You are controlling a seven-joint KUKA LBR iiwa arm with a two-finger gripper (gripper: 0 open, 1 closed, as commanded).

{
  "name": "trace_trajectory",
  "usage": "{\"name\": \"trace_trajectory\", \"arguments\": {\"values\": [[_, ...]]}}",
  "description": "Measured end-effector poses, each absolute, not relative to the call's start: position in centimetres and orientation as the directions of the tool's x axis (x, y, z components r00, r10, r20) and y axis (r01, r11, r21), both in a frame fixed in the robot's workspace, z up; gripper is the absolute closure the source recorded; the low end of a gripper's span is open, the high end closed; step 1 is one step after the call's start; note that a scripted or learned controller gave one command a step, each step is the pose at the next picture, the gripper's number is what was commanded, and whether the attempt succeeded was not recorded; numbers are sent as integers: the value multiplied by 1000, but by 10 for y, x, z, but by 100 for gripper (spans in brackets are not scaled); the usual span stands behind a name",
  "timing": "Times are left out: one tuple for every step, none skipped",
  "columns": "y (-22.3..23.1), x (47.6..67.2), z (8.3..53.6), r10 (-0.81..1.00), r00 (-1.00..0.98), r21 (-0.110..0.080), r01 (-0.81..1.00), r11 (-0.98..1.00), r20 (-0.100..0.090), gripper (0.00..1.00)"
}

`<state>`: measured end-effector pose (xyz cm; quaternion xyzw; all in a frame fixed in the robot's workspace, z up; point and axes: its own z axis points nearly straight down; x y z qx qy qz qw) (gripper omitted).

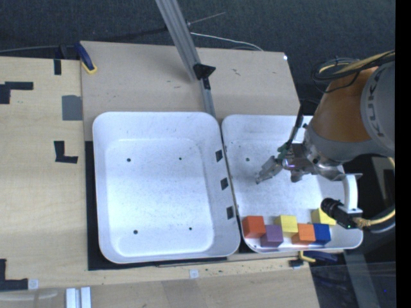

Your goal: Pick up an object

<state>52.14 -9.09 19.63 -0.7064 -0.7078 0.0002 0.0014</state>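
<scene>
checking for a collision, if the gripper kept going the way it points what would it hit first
The gripper points toward the picture's lower left; first in line looks like the bare floor of the right bin, though height is unclear.

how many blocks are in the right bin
6, all along its near edge: orange block, purple block, yellow block, second orange block, blue block, second yellow block. More may be hidden.

My arm: grey with an orange band

I see a broad orange band (343, 111) between grey housings, black cables looping over it, a white bracket with a black-and-yellow connector below, and a slim dark grey end effector (264, 174).
</scene>
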Motion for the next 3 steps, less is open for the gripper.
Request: {"name": "trace_trajectory", "arguments": {"values": [[-43, 575, 191, 1000, -8, 0, 1000, 8, 2, 0], [39, 567, 194, 1000, -9, -3, 1000, 9, 3, 0], [59, 552, 191, 1000, -3, -4, 1000, 3, 0, 0]]}}
